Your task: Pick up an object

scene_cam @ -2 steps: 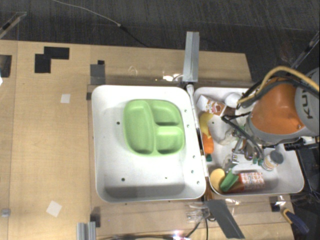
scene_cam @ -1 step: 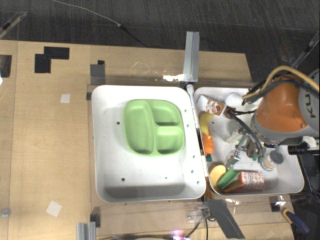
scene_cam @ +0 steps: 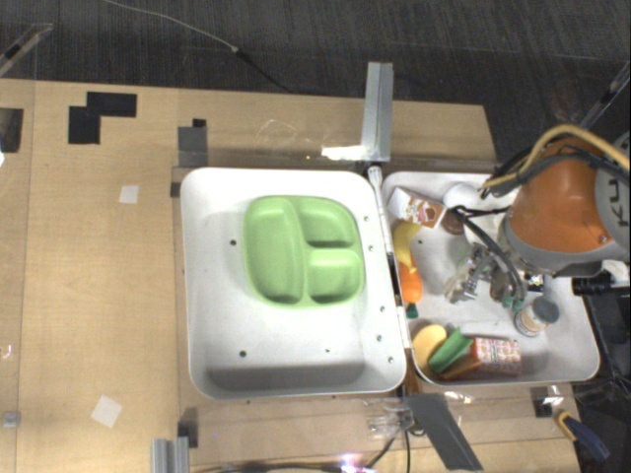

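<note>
My gripper [scene_cam: 480,277] hangs low over the middle of the right bin [scene_cam: 582,348], under the orange wrist band. Its metal fingers point down and left toward the bin floor. Around it lie a small brown-and-white packet [scene_cam: 418,208], a yellow piece [scene_cam: 403,243], an orange piece [scene_cam: 410,285], a yellow round object [scene_cam: 428,341], a green object [scene_cam: 449,350] and a brown box [scene_cam: 493,355]. A small round grey object [scene_cam: 540,312] rests just right of the fingers. Nothing shows between the fingers.
The left bin [scene_cam: 212,264] holds a green divided tray [scene_cam: 302,248]. A metal post [scene_cam: 379,111] stands behind the wall between the bins. Cables loop over the arm at the right.
</note>
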